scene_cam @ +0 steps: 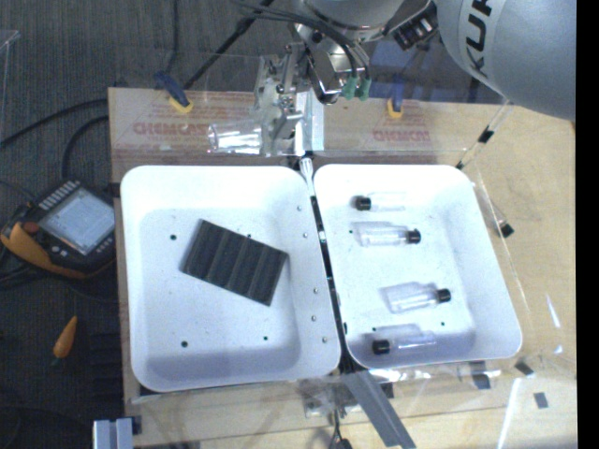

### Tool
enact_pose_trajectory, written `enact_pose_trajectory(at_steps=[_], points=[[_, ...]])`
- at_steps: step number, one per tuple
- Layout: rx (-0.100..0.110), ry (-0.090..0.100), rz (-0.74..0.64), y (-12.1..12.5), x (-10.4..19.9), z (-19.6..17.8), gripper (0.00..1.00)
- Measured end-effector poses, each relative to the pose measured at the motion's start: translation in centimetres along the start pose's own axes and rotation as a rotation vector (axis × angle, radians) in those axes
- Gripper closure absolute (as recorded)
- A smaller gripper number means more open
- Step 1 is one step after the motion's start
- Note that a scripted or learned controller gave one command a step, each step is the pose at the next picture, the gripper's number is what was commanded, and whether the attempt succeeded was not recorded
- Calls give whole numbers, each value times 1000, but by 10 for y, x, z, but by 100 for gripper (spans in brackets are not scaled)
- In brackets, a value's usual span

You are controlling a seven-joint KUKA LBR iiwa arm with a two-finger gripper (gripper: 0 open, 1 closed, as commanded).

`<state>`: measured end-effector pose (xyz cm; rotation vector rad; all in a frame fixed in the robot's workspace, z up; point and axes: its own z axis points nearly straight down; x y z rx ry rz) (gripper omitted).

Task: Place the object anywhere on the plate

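A dark ribbed plate (233,261) lies flat, a little skewed, in the middle of the left bin (131,251). My gripper (284,141) hangs high over the back edge where the two bins meet, beyond the plate. A clear vial (234,139) sticks out sideways to the left from between its fingers, which are shut on the vial's right end. The vial is in the air, above the bench behind the left bin. Several more clear vials with black caps (386,237) lie in the right bin (489,241).
A divider ridge (321,251) separates the bins. Clamps (173,92) sit on the back of the bench. A hand-held control pendant (70,227) and cables lie off the bench to the left. The arm's grey body (505,26) fills the upper right.
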<state>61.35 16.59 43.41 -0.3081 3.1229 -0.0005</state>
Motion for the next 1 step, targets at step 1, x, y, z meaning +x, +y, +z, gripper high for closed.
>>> enact_pose_trajectory(at_steps=[1], points=[[-1, -1, -336, -77, -41, 0, 100]])
